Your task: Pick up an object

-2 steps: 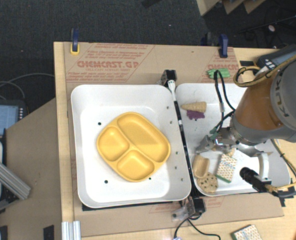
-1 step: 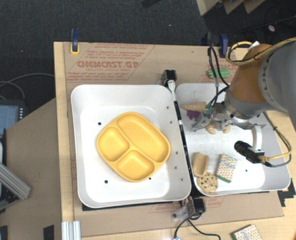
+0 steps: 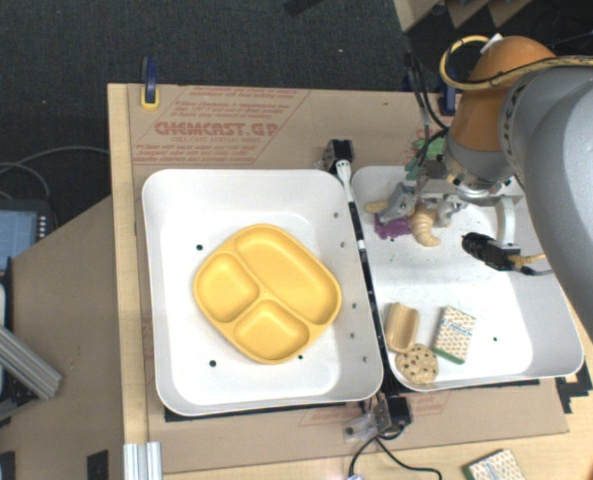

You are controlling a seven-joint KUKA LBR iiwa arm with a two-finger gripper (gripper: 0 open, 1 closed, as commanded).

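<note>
Step in hand: the reach toward a pick, by my reading; the tool (image 3: 413, 206) is low over the far left corner of the right bin (image 3: 536, 368), and nothing can be seen lifted clear of the bin floor
Tool state: cannot tell whether it is apart or together; its tip is small and cluttered from this angle, so no hold can be claimed
Likely target: a purple lump (image 3: 389, 227) just below the tool, close to the bin's left wall; a tan peanut-shaped piece (image 3: 427, 233) lies just beside it on the right; either could be the one aimed at
Other choices: a tan roll (image 3: 402, 325), a round cookie (image 3: 416, 364) touching the roll's near end, and a patterned packet (image 3: 456, 333) just beside them, all at the near side of the same bin, well apart from the tool
Left bin: the left bin (image 3: 176, 208) holds a yellow divided plate (image 3: 266, 293), lying flat, well apart from the tool
Table: the table (image 3: 216, 128) carries both bins side by side
Next move calls for: centring over one item only, since the purple lump and the tan piece sit close together; closing firmly, then a straight lift
Risk: the nearby bin wall and corner leave little room; a glancing contact may push the lump aside instead of catching it
</note>
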